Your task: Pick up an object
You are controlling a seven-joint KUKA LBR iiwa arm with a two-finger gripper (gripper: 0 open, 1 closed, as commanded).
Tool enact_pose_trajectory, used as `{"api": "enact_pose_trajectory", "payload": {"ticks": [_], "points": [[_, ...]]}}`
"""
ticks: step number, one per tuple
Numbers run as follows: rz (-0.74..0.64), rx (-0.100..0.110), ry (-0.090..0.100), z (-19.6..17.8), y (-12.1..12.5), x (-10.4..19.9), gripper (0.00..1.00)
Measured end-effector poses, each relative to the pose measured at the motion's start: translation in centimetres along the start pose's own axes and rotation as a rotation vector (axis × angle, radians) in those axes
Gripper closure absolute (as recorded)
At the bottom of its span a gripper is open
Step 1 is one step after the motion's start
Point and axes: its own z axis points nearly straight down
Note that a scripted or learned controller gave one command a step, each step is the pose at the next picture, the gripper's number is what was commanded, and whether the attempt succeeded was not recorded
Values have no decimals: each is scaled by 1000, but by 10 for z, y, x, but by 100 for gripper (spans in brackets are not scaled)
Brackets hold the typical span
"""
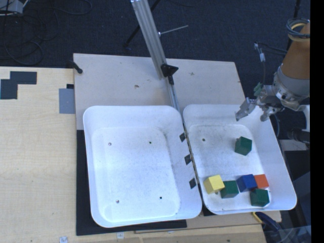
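Note:
My gripper (254,111) hangs over the far right corner of the right bin (223,123), its two fingers spread apart with nothing between them. A dark green cube (243,146) lies alone in the bin, below and slightly left of the gripper. Along the bin's near edge sits a cluster: a yellow cube (213,184), a green cube (229,189), a blue cube (246,181), an orange cube (261,180) and another green cube (259,197).
The left bin (101,130) lies beside the right one, with black clips (188,159) along the shared rim. A slanted aluminium bar (152,39) rises from behind the bins. The arm's orange-banded wrist (296,59) stands at the right.

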Motion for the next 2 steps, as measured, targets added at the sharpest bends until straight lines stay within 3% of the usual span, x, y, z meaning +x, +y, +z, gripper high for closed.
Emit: {"api": "enact_pose_trajectory", "payload": {"ticks": [1, 2], "points": [[9, -4, 0, 125, -19, -16, 0], [10, -3, -1, 123, -45, 0, 0]]}}
